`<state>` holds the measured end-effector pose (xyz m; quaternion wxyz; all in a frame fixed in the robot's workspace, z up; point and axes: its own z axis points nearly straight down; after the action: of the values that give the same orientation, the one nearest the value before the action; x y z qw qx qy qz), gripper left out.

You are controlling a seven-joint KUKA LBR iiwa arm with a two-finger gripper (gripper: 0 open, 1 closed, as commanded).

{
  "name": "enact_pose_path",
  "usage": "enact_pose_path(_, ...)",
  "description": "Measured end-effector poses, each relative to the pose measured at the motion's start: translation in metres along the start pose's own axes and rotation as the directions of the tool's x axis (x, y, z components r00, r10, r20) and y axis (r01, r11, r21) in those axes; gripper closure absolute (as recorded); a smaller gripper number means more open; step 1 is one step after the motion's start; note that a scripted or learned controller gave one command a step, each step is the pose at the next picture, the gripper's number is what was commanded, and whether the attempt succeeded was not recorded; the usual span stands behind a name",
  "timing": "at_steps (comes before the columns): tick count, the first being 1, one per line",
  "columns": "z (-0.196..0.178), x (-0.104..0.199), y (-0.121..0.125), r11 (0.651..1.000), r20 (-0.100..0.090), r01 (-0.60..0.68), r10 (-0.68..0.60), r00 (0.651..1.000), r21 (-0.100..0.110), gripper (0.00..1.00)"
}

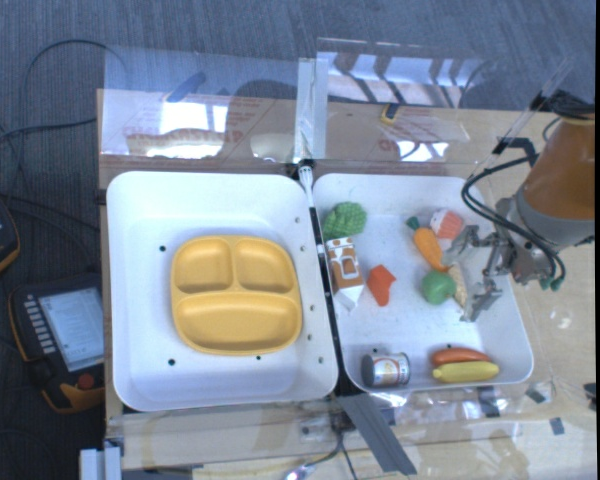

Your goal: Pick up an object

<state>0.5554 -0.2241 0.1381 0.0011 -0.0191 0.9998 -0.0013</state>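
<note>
Gripper (477,273) hangs with fingers spread and empty just right of the green ball (438,287); a carrot (429,248) lies above the ball, a can (387,369) below-left.

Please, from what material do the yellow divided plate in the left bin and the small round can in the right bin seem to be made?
The yellow three-compartment plate looks like moulded plastic with a smooth, slightly matte finish: even colour, soft rounded ridges, only faint sheen. The small cylindrical can, lying on its side, seems to be metal: its end looks silvery and gives bright reflections. Its side is darker, perhaps a label; I cannot tell.
</note>
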Motion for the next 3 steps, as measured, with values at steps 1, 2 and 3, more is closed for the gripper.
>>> enact_pose_path(1, 0.048, -0.019, 0.038, 0.993, 0.006, -0.12, 0.12, 0.993, 0.001, 0.0)
enact_pose_path(2, 0.047, -0.024, 0.085, 0.99, 0.012, -0.141, 0.141, 0.99, -0.001, 0.0)
enact_pose_path(3, 0.047, -0.021, 0.126, 0.958, 0.014, -0.286, 0.286, 0.958, -0.001, 0.0)
